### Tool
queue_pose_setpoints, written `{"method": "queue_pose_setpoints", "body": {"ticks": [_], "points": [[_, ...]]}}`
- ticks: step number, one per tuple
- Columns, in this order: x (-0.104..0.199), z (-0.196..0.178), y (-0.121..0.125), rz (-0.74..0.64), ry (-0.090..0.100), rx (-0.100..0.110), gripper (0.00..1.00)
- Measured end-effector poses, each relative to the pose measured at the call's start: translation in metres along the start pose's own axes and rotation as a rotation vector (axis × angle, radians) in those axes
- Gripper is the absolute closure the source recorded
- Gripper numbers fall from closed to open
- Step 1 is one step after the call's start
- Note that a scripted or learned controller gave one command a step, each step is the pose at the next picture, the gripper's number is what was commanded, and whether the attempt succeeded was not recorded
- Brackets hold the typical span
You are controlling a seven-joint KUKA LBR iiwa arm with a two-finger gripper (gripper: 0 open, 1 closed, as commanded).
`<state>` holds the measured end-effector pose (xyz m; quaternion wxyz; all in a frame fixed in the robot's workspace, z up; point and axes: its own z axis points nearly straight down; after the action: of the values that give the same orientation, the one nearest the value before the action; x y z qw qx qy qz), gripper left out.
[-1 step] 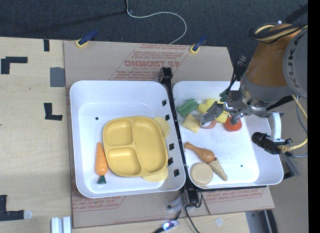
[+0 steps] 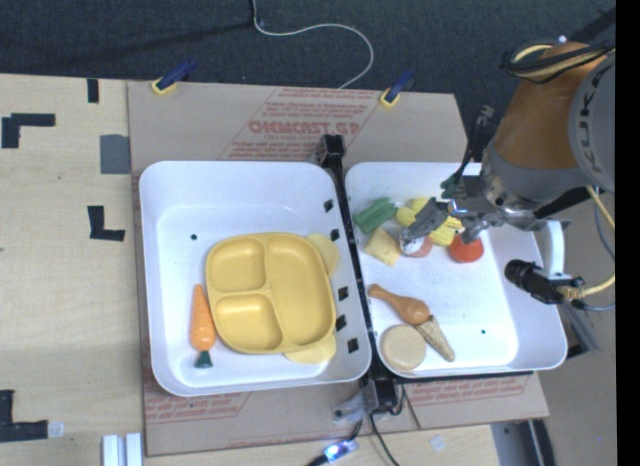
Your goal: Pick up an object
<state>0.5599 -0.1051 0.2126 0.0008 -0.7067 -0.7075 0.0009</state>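
Right bin (image 2: 520,349): toys crowd its upper left and lower left, leaving bare floor at centre and right. Left bin (image 2: 165,194): yellow divided plate (image 2: 270,289) and carrot (image 2: 201,322) fill its lower half

This is a robotics lab. A grey and orange arm (image 2: 545,139) reaches over two white bins (image 2: 160,254) set on cardboard (image 2: 290,124) clipped to a wooden bench (image 2: 50,304). Black tape marks (image 2: 30,126) sit on the bench's left part, a cable (image 2: 320,34) trails past its far edge, and plastic toy food (image 2: 400,304) fills the bins.
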Motion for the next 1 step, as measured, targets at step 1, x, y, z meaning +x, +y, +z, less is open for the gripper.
{"method": "queue_pose_setpoints", "body": {"ticks": [1], "points": [[0.0025, 0.0644, -0.0003, 0.0, 0.0, 0.004, 0.0]]}}
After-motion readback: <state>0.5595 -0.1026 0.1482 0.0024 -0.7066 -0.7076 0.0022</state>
